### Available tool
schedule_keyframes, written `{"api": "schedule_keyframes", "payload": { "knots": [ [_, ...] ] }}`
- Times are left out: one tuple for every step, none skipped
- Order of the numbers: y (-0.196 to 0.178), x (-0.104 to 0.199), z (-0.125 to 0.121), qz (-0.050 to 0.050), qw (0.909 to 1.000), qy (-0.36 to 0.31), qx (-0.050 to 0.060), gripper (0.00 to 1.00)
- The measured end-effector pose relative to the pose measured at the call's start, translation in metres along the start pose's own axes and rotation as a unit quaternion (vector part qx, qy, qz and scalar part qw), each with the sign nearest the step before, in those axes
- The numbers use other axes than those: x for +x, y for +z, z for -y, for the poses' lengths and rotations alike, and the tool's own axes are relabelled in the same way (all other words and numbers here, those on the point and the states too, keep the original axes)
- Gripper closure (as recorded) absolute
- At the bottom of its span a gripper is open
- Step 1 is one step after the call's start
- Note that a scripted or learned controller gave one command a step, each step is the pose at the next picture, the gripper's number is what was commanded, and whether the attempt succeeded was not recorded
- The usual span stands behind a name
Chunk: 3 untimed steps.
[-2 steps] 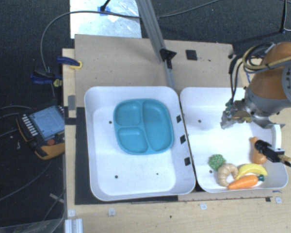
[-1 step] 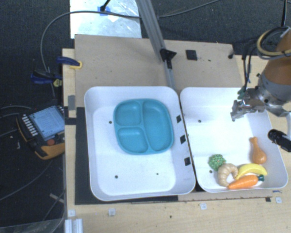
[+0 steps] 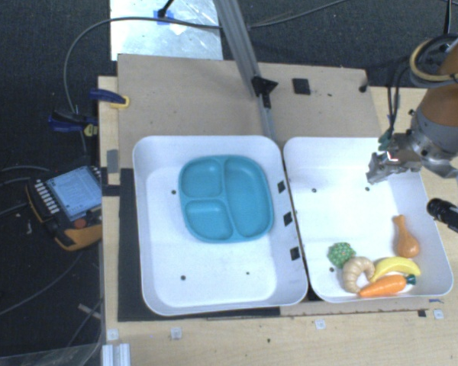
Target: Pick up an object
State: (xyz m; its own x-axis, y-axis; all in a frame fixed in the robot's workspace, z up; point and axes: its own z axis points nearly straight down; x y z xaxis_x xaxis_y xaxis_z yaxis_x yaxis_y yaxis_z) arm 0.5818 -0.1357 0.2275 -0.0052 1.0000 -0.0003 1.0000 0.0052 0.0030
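Nearest the camera, in the front corner of the right bin (image 3: 320,204), lies a small heap of toy food. A carrot (image 3: 382,285) lies along the front wall, with a banana (image 3: 398,266) just behind it and touching it. A pale, curled shrimp-like piece (image 3: 356,271) sits at the carrot's left end, and a green broccoli (image 3: 340,253) rests against that piece on its far-left side. A little further back, near the right wall, a brown drumstick (image 3: 404,239) stands slightly apart from the banana.

The left bin (image 3: 160,265) holds a blue divided plate (image 3: 226,197) with three compartments, lying flat in the bin's far half.

Further back over the right bin, the end effector (image 3: 383,168) hangs above the far right part of the bin floor, well apart from the food pile. Nothing shows between its tips; how far open it is I cannot tell. The grey arm with its orange band (image 3: 443,78) rises behind it.

Both bins rest on a brown desk (image 3: 191,90), and a grey pole (image 3: 240,40) slants across the far side.
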Motion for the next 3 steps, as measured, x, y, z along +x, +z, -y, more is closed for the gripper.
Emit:
{"api": "schedule_keyframes", "payload": {
  "knots": [
    [0.006, 0.052, -0.005, -0.001, 1.0000, -0.002, 0.000, 1.00],
    [0.006, 0.106, -0.009, -0.001, 1.0000, -0.002, 0.000, 1.00],
    [0.014, 0.152, -0.024, -0.001, 1.0000, -0.002, 0.000, 1.00]
  ]
}}
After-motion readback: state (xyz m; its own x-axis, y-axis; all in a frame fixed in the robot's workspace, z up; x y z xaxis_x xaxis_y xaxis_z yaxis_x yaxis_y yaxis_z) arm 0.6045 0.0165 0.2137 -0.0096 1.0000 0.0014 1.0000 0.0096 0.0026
